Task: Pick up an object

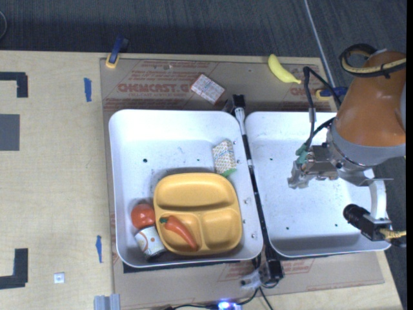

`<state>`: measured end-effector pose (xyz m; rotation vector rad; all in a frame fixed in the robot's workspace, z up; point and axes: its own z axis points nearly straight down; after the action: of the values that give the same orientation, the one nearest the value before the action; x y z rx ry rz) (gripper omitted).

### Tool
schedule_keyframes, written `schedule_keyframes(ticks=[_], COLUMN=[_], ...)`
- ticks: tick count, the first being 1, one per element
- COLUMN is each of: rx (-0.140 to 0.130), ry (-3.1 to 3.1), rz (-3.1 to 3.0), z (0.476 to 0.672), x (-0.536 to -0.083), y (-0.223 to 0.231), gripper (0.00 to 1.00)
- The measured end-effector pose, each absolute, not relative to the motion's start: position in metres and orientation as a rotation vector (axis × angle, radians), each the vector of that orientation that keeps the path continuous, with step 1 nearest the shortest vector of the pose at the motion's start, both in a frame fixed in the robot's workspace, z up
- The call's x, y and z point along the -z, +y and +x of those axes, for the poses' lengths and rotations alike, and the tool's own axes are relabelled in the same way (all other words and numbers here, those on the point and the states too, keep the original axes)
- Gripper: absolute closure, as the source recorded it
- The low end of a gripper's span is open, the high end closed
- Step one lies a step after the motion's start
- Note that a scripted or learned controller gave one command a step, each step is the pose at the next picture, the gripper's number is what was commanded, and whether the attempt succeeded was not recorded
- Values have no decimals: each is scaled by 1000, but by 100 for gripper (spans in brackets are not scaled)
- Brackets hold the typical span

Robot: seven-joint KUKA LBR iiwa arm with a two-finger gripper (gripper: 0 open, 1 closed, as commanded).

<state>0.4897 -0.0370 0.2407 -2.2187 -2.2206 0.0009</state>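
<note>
My gripper (301, 175) hangs over the right bin (284, 228), near its middle right. A yellow divided tray (197, 202) lies in the left bin (129, 141). An orange carrot-shaped toy (179, 231) rests in the tray's lower left compartment. To the left of the tray sit a red-orange ball (142, 216) and a small white and orange can (150, 240). Against the left bin's right wall, above the tray, leans a green-patterned packet (224, 155). All of these lie well left of the gripper, across the divider.
Behind the bins, on the cardboard, lie a yellow banana (282, 70) and a small patterned card (206, 88). A blue clamp (116, 51) grips the board's far left corner. The black rail (248, 173) separates the two bins.
</note>
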Motion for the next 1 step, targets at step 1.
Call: schedule_keyframes(ticks=[1], rx=[0], ry=[-2221], rz=[-2220], z=[480], x=[-223], y=[-15], gripper=[100])
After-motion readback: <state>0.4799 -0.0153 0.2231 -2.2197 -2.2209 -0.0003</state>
